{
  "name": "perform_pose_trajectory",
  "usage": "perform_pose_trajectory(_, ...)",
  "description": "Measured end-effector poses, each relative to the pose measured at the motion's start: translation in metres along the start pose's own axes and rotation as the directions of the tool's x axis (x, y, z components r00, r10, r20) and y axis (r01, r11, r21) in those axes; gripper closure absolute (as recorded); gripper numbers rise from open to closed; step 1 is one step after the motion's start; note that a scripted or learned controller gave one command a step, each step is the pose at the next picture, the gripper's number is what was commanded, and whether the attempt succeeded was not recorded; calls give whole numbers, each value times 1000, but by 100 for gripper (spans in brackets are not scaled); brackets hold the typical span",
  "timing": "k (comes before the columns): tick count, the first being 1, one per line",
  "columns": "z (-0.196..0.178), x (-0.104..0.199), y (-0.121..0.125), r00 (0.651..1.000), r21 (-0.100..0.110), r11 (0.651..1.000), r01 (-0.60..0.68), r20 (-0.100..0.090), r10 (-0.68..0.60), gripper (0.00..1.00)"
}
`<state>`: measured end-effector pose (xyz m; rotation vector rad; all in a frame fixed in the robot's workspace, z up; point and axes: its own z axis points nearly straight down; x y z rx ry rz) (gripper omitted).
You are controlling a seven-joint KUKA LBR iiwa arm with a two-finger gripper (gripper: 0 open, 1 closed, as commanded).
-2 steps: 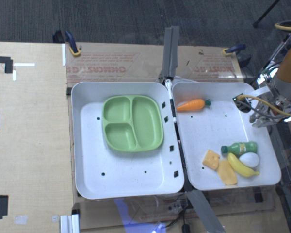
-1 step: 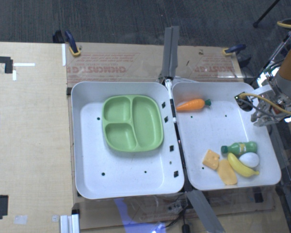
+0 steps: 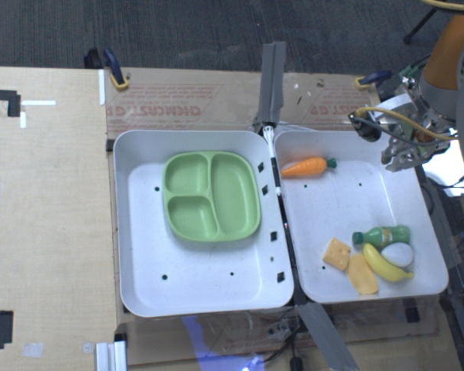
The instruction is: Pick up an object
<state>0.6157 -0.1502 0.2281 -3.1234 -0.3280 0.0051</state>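
From where I stand, the arm hangs over the far right corner of the right bin (image 3: pixel 425 207), its hand (image 3: pixel 402 157) raised above the rim with nothing between the fingers; whether they sit apart or together I cannot tell.

The pickable things lie in that same bin. A carrot (image 3: pixel 303 168) rests alone near the divider at the back. A green bottle (image 3: pixel 380 236), a banana (image 3: pixel 385 264), a white egg-like thing (image 3: pixel 397 254) and two cheese slices (image 3: pixel 349 263) crowd the front corner, touching one another.

The carrot looks the safest choice: it has open floor all round. I would have the hand turn across its width, come straight down over its thick middle, and close before lifting.

The left bin (image 3: pixel 139 230) holds a green divided plate (image 3: pixel 212 196).
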Motion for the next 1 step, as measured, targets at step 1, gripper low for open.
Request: perform_pose_trajectory(1, -24, -2, -23, 1000, 0, 1000, -4, 1, 4, 100)
